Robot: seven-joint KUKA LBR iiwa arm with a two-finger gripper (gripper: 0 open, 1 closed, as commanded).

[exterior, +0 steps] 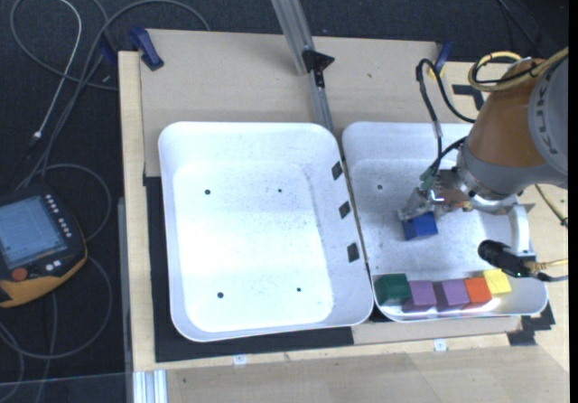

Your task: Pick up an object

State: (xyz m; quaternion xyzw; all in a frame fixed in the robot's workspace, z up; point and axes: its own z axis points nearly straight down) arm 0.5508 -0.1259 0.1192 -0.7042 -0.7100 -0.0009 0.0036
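Robot lab, teach pendant [36,243], floor cables [54,22]

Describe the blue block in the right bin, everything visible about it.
The blue block is a small solid-coloured cube-like piece, slightly turned, in the middle of the right bin. The gripper sits right at its upper edge, overlapping it; whether it is gripped or lifted cannot be told. It lies apart from the row of coloured blocks along the near wall.

We see the grey arm [519,135] reaching in from the right, its tool [417,208] angled down and leftward
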